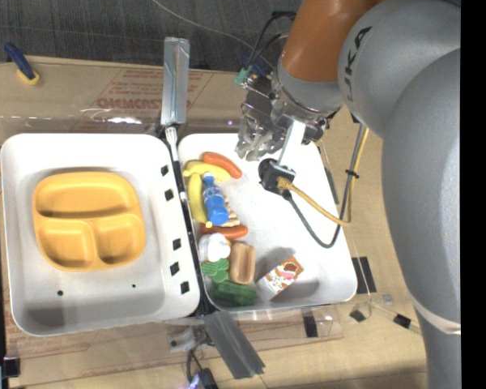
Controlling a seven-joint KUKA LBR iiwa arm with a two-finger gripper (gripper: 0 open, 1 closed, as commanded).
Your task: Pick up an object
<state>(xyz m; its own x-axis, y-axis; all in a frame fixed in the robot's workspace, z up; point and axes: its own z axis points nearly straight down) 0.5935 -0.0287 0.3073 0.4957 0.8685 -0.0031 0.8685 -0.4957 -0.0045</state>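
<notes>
Brown cardboard covers the bench [81, 83], and two white bins sit on it side by side. At 9 o'clock, the left bin [16, 217] holds a yellow tray [87, 219] with three sections. The right bin [328, 241] holds toy food, piled along its left wall from 12 o'clock down to 6 o'clock. I see an orange hot dog [222, 164], a banana [195, 193], a blue bottle [215, 202], a brown cup [242, 262] and a small carton [280, 275]. The gripper [255, 140] hangs over the top of the right bin, just beside the hot dog at about 1 o'clock from it. I cannot tell if its jaws are apart or together; they look dark and blurry. Nothing sits between them. The hot dog looks light, smooth and maybe slippery. I think grabbing it across its thin middle would work best.
</notes>
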